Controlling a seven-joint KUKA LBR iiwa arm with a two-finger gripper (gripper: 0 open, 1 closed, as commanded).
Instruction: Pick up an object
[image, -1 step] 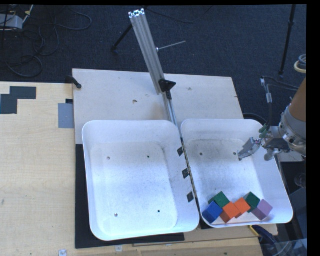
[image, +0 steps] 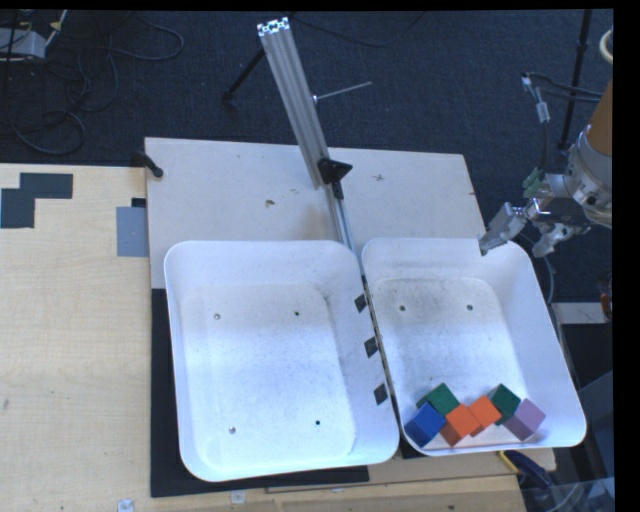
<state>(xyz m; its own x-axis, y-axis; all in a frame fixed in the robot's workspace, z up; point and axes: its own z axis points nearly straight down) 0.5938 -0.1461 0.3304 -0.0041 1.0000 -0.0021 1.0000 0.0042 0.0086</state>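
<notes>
The arm reaches in from the right, its orange band at the frame's upper right edge, and its gripper hangs above the far right corner of the right bin, over the rim rather than over the floor of the bin; whether the jaws are apart or together I cannot tell, since the metal parts there blur into one another; nothing shows between them. The blocks lie well apart from the gripper, gathered in the near right corner of that same bin: a blue block at the left end, a dark green block just behind it, two orange blocks touching side by side in the middle, another green block behind them to the right, and a pale purple block at the right end against the bin wall; the left bin sits beside the right one on the worktop; a slanted aluminium rail rises behind the seam between the two bins.
</notes>
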